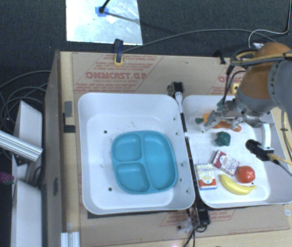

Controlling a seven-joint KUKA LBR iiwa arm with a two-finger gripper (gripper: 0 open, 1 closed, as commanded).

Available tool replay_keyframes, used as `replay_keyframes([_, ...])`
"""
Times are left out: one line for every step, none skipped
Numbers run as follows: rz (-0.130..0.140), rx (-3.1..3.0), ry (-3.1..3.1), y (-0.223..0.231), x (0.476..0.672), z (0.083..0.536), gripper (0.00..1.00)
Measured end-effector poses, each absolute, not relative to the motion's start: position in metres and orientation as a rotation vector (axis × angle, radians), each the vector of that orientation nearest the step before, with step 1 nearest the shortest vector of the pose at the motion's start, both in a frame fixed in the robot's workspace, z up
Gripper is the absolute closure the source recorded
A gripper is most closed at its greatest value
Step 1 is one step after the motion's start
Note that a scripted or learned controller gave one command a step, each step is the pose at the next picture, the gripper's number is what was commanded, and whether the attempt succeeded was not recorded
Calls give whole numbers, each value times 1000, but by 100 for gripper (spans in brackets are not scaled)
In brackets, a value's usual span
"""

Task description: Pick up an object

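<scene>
While poised low in the right bin (285, 189), gripper (219, 118) hung over an orange toy (215, 121); grip state unreadable.

Bins (135, 104): you see smooth white plastic with a soft sheen.
Blue tray (143, 161): smooth plastic, slightly glossy.
Worktop (135, 71): matt brown board, like cardboard, with red print.
Banana (236, 185) and tomato (245, 174): your toy fruit looks like glossy plastic.
Floor (22, 30): dark, rough carpet.
</scene>
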State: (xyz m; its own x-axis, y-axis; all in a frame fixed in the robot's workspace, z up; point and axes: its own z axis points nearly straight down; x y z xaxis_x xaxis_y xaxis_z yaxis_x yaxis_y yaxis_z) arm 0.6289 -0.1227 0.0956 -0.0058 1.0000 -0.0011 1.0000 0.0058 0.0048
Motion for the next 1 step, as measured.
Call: replay_keyframes([-22, 2231, 2238, -112, 665, 86, 0])
